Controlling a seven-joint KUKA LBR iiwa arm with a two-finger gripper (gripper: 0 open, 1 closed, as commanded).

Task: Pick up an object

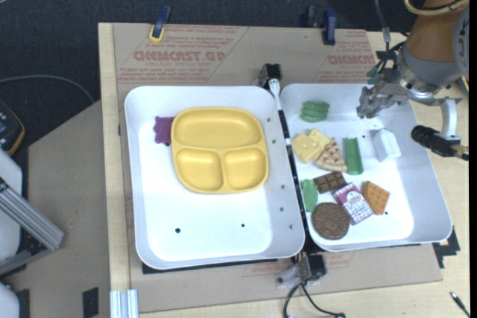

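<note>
Counted two bins: left bin [149, 182] with one yellow tray [220, 147] and one purple piece [162, 129] touching the tray's left edge; right bin [425, 197] with about ten food toys clustered left of centre. Found gripper [370, 103] above the right bin's bare upper part, right of the green disc [314, 111], holding nothing, finger spread unclear.

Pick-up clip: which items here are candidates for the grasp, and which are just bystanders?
Candidates, right bin: green round piece, cheese, waffle, chocolate bar, brown cookie, pink packet; gripper above.

Bystanders, left bin: yellow tray, purple item.
</note>
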